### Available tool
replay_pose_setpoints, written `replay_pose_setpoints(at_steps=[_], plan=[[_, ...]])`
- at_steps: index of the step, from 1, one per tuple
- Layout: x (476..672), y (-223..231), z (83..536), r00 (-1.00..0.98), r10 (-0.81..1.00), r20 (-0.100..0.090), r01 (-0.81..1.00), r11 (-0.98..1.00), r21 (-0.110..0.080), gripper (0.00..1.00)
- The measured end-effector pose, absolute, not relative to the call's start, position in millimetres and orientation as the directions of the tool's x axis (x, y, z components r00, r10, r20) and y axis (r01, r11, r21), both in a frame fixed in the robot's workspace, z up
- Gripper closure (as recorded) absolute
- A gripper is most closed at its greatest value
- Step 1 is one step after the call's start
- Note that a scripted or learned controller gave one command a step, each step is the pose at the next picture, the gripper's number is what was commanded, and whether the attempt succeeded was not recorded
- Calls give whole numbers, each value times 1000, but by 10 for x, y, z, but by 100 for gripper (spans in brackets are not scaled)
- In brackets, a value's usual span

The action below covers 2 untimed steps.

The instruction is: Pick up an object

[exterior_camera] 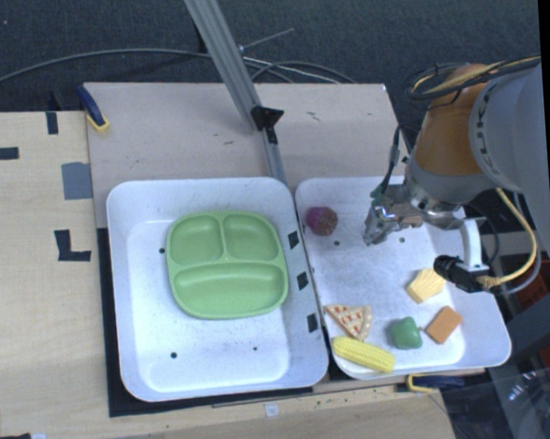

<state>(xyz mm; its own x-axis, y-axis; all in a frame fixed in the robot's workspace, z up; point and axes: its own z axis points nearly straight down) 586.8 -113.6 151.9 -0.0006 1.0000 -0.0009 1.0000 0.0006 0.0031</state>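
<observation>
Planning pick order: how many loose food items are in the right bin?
6: purple fruit upper left, yellow block and orange block right, pizza slice, green pepper and corn along the near edge. The arm may hide more.

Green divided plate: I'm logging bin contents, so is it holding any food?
Empty. The green divided plate shows three bare compartments in the left bin.

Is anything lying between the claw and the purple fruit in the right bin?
Nothing visible. The claw hangs to the right of the purple fruit, with bare bin floor between them.
</observation>
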Motion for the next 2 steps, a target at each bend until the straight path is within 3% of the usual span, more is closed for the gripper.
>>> replay_pose_setpoints(at_steps=[2], plan=[[5811, -1200, 2413, -2, 1000, -1, 1000, 2, 3, 100]])
